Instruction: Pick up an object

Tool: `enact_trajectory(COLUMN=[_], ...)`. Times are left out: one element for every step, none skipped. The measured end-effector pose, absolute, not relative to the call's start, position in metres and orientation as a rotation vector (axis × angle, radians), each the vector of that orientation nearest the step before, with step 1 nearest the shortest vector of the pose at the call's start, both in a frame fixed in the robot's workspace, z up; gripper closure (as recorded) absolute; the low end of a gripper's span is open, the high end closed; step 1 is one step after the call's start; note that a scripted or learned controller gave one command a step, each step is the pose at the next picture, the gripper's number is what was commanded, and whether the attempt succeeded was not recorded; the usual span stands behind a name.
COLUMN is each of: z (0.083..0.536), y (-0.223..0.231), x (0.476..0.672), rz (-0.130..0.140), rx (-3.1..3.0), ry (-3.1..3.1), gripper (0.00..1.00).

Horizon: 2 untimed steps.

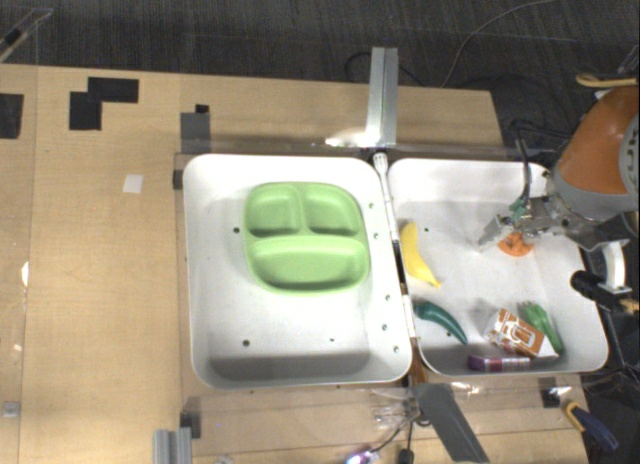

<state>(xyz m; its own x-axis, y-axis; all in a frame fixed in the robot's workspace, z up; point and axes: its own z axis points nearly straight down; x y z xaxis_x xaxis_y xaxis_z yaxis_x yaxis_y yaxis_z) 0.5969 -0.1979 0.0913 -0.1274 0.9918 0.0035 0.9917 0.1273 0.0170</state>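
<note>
Clearly you have the right bin (pixel 470 197) under the claw (pixel 512 224); I cannot tell its state. Just beneath it lies a small orange piece (pixel 515 244), likely light and stiff; take it across its middle.

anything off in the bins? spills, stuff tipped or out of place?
Nothing stands out. The green divided plate sits flat in the left bin. In the right bin, the banana, green toy, small carton and purple item lie loose. The gripper hovers over an orange piece. No spills.
</note>
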Motion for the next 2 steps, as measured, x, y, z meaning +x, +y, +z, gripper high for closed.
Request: enact_trajectory(z=[0.091, 0.092], y=[-0.199, -0.201], x=[0.583, 0.545], rz=[0.021, 0.02], rx=[2.013, 1.946], ry=[2.399, 2.45], gripper=[0.0, 0.0])
